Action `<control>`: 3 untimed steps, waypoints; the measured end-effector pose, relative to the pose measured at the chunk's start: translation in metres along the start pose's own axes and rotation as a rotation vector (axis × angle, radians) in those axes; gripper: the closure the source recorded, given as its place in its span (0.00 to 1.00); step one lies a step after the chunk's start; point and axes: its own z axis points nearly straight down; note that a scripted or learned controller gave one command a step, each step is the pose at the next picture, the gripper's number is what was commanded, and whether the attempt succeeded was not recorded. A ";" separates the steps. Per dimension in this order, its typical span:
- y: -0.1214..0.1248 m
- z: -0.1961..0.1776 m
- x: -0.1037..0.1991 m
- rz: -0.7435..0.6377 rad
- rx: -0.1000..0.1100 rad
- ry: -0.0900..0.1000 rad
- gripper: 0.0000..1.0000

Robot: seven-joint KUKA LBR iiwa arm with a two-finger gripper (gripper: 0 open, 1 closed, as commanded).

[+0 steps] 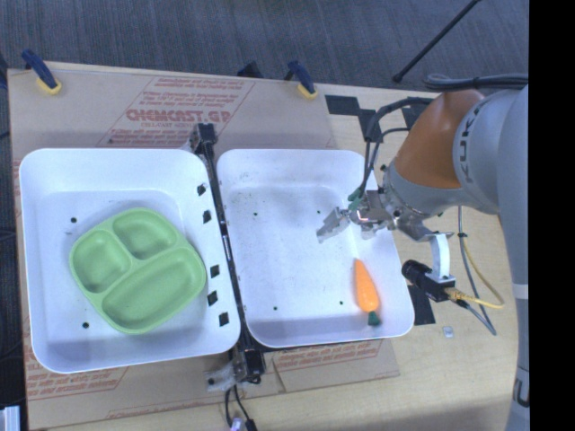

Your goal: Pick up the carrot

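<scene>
Nearest the camera, the carrot lies on the floor of the right bin, close to that bin's near right corner, its orange body pointing away and its small green end toward the front rim. Nothing touches it, so the pick itself is not yet made. Just beyond it, above the right side of the same bin, the gripper hangs from the grey arm with its fingers reaching toward the bin's middle; they look parted and hold nothing. The gripper is near the carrot but not over it, so by this view the approach, the closing on the carrot and the lift all remain. In the left bin a green divided plate rests, playing no part.
</scene>
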 end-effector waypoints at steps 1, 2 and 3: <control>-0.063 0.054 -0.001 -0.010 -0.015 0.006 0.00; -0.065 0.045 -0.003 -0.012 -0.009 0.003 1.00; -0.078 -0.040 -0.007 0.001 -0.004 0.000 1.00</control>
